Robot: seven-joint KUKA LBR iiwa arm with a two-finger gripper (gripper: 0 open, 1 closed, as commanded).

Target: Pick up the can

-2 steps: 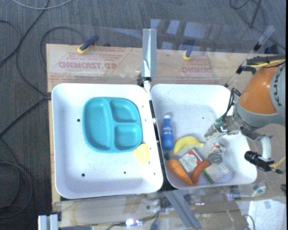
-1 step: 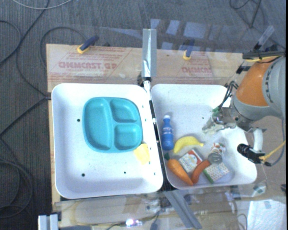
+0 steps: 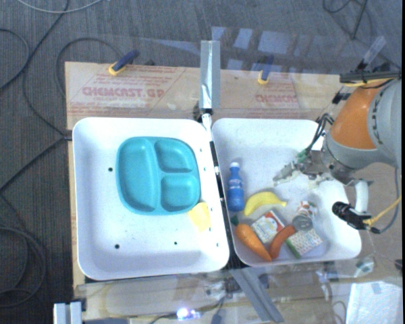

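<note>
pincer (image 3: 293, 169) hangs low over the right bin (image 3: 256, 135), whether parted or closed i cannot tell, while the can (image 3: 302, 217) lies just below it among packets (small, stiff, likely light and slick), best gripped across its round sides.

Teal divided tray (image 3: 156, 175) in left bin (image 3: 94, 248); blue bottle (image 3: 235, 186), banana (image 3: 264, 202), carrot (image 3: 252, 242) in right bin (image 3: 270, 137).

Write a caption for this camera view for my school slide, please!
Robot arm's tool hovers in the right bin above the can, banana and carrot.
</note>
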